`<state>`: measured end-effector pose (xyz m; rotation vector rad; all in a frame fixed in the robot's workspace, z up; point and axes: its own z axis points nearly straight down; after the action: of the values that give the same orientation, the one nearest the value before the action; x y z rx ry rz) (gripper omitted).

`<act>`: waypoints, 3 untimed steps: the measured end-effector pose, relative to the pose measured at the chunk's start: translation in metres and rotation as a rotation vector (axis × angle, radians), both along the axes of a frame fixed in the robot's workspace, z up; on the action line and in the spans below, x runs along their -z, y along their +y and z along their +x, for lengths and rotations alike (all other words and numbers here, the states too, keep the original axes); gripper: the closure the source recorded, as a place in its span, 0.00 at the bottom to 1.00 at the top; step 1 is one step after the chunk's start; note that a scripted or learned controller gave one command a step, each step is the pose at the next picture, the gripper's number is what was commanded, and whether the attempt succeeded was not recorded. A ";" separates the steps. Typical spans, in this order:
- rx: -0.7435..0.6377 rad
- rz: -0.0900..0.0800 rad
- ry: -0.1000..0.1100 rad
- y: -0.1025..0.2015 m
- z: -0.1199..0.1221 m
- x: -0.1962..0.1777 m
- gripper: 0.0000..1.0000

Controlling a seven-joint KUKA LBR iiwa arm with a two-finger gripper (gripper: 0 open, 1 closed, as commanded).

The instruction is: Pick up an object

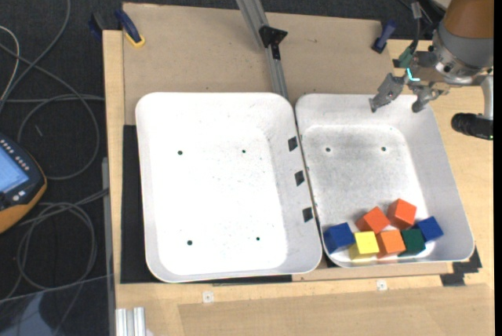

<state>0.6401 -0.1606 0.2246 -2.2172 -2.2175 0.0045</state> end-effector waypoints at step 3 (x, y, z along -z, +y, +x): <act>-0.001 -0.001 0.000 0.000 0.007 0.098 0.00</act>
<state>0.6470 -0.1605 0.1263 -2.2169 -2.2186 0.0048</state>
